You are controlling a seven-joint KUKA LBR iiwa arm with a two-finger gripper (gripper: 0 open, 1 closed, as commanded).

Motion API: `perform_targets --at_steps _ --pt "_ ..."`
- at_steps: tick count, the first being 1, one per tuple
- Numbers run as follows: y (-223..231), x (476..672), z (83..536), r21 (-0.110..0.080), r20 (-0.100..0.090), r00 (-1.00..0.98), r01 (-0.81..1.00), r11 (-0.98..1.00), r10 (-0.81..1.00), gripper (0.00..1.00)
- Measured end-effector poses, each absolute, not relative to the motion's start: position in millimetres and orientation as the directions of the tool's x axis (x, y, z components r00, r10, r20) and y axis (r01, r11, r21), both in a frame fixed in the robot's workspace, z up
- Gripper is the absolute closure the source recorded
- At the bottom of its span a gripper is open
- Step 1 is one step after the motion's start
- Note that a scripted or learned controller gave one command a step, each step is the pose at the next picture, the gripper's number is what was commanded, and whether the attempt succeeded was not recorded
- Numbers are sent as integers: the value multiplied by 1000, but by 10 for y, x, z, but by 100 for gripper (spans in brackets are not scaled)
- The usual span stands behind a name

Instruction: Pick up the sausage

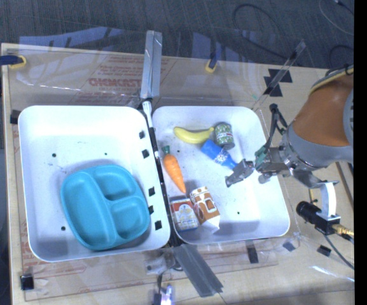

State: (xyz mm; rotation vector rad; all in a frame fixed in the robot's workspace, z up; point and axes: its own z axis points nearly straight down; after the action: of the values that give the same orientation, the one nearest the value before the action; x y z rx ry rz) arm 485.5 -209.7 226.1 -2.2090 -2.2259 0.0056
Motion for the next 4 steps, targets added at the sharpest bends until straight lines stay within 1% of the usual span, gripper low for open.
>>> perform_targets --at_steps 1,2,3,4 --pt "-1961 4785 2865 -2 0 -109 994 109 994 0" --pt "-2110 4769 1930 -7 2 -121 993 121 993 0" --pt "-2000 4779 1893 -5 4 -296 955 296 955 0" --pt "-2022 5470 1063 -5 3 -289 957 289 957 0"
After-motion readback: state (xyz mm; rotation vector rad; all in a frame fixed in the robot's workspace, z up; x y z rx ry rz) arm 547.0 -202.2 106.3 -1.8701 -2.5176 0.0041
